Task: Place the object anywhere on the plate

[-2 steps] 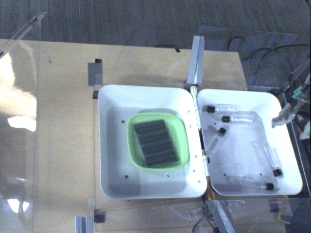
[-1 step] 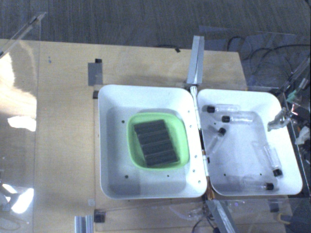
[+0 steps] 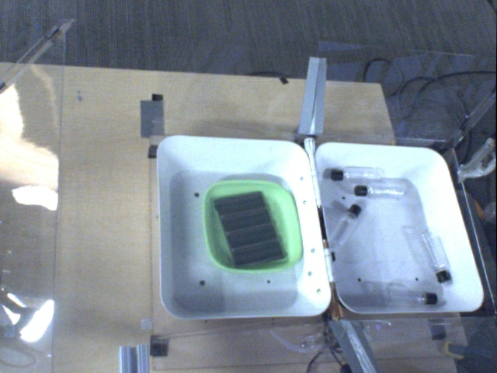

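Tubes of clear plastic or glass with black caps lie scattered in the right bin (image 3: 463, 231). Two are side by side near the far wall (image 3: 365, 174) (image 3: 382, 189), and a short one (image 3: 347, 217) lies near the left wall. One lies toward the right side (image 3: 433, 255) and one along the near wall (image 3: 404, 292). The plate (image 3: 210, 217), a green square dish, sits in the left bin (image 3: 166, 208) and already carries a dark ribbed block (image 3: 248, 228), which lies flat across its middle.

Which of these is the task's thing is not certain. If it is the block, it already rests on the plate. If it is a tube, all of them are in the other bin, well apart from the plate.

A tube looks light, stiff and smooth, so it is likely to roll or squirt out of a pinch. If it is glass, it may crack under a hard squeeze. The best hold is probably across the barrel near its middle, with the jaws set square to its length. The tube on the right side lies apart from the rest and looks the easiest to reach. The pair by the far wall leave little room between them.

The block looks rigid and somewhat heavier, and its ribs should give some grip.

Whether the jaws are spread or pressed together I cannot tell.
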